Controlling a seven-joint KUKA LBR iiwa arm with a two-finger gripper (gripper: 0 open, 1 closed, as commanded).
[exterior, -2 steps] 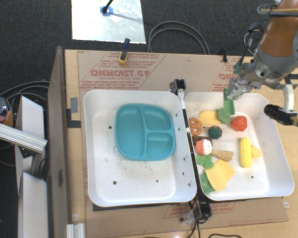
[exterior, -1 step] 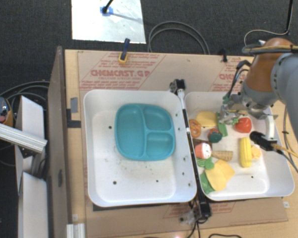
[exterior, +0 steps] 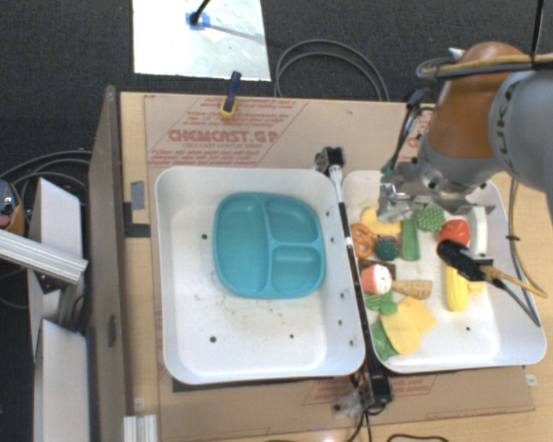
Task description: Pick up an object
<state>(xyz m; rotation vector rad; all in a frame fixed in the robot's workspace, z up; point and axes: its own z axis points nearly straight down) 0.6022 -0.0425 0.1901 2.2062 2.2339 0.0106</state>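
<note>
1. As I look down from the fixed camera, the arm reaches in from three o'clock. The gripper sits over the eleven o'clock corner of the right bin.
2. From this slant I cannot tell whether the gripper is released or clenched, or whether it has hold of anything.
3. The things to pick all lie in the right bin, crowded into its nine o'clock half.
4. Just at six o'clock of the gripper are a yellow piece and a green cylinder. A knobbly green piece lies close at four o'clock of the gripper.
5. An orange ring lies against the bin's nine o'clock wall, and a small orange ball is just beside it.
6. A red piece lies at three o'clock of the green cylinder, and a yellow corn cob lies at six o'clock of the red piece.
7. Nearer six o'clock I see a red-and-white piece, with a tan cone just beside it. A flat yellow slice partly overlies a green leaf.
8. The left bin holds a teal divided plate near its centre, well apart from the gripper.
9. Both bins rest side by side on the cardboard-covered table.
</note>
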